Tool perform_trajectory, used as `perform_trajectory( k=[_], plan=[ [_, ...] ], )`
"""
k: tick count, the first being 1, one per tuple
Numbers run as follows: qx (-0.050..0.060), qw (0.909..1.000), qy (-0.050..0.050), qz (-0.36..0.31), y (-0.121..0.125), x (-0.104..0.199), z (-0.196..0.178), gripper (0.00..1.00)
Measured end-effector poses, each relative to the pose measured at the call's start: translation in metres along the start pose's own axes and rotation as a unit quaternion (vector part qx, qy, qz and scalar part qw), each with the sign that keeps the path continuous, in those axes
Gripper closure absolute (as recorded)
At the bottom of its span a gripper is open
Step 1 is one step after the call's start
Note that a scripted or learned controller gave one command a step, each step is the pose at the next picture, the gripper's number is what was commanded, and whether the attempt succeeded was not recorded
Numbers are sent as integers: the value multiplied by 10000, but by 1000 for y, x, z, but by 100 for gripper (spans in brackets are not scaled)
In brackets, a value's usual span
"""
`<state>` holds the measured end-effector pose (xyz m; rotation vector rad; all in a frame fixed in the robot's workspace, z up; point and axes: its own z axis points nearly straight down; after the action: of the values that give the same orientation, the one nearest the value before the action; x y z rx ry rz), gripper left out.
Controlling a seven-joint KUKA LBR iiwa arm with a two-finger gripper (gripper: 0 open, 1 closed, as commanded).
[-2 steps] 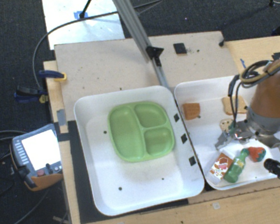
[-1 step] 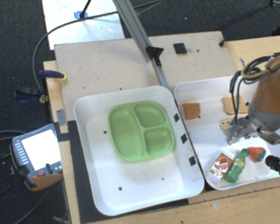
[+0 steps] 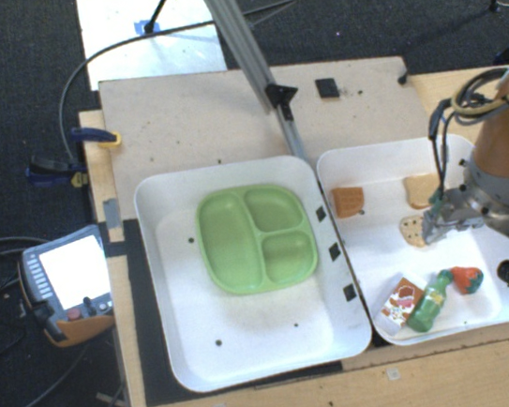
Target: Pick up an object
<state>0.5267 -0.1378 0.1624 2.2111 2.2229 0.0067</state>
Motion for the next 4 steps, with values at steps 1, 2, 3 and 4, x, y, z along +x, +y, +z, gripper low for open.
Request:
perform_trajectory(
  k=[1, 2, 3, 4],
  plan=[
    [0, 10000, 2, -5, 2, 10, -52, 100],
    [9, 10000, 2, 0, 4, 10, -85, 100],
    [31, 10000, 16, -21, 0, 55, -84, 100],
    [30, 10000, 22, -30, 0, 119, -80, 100]
  ],
)
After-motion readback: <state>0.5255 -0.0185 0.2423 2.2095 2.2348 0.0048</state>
